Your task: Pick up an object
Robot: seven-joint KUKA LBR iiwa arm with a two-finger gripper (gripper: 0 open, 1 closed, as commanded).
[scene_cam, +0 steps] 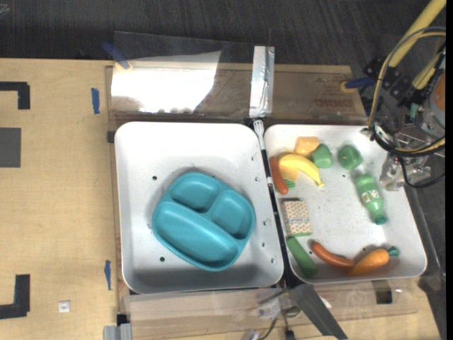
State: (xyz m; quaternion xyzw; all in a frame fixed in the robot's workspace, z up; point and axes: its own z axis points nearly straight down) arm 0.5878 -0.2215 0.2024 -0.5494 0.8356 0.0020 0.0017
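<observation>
- While your gripper (393, 176) hangs at the right bin's (414, 222) right rim, finger state can't be told.
- Teal tray (204, 219) in left bin (134, 147).
- Banana (300, 167), bottle (369, 197) lie apart.

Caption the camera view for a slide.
End effector at the right bin's edge, toy food inside; teal tray in the left bin.

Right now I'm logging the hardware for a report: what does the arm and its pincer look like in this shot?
The arm enters at the right edge as dark grey metal, with an orange patch at the very edge. Yellow hoses and black cables loop along it, some hanging in coils. Below them the pincer is a small silvery-grey metal assembly above the right bin; its finer details are too small to make out.
</observation>
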